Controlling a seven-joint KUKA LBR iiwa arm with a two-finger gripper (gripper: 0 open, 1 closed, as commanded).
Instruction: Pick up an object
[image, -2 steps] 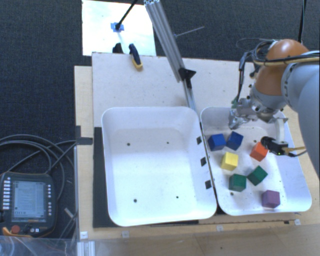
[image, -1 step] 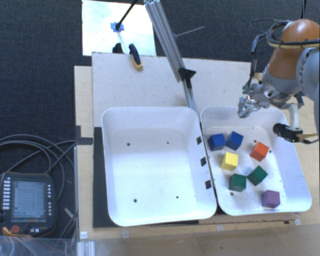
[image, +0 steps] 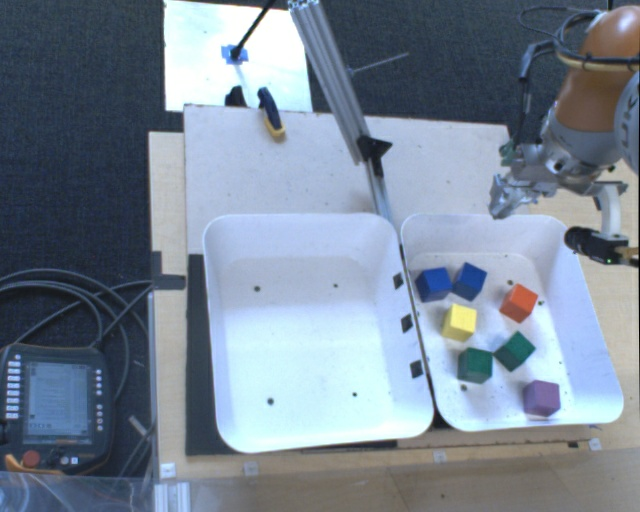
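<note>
The right bin (image: 575, 290) holds several small cubes: two blue ones (image: 433, 283) (image: 470, 280), a yellow one (image: 460, 322), an orange one (image: 519, 302), two dark green ones (image: 475, 365) (image: 516, 351) and a purple one (image: 541, 397). My gripper (image: 503, 201) hangs above the far rim of the right bin, well above and behind the cubes. Nothing is visible between its fingers.
The left bin (image: 230, 330) stands next to the right one. A metal pole (image: 340, 90) slants down to the gap between the bins. A clamp with a yellow handle (image: 271, 115) lies on the board behind. A teach pendant (image: 55, 400) with cables rests at lower left.
</note>
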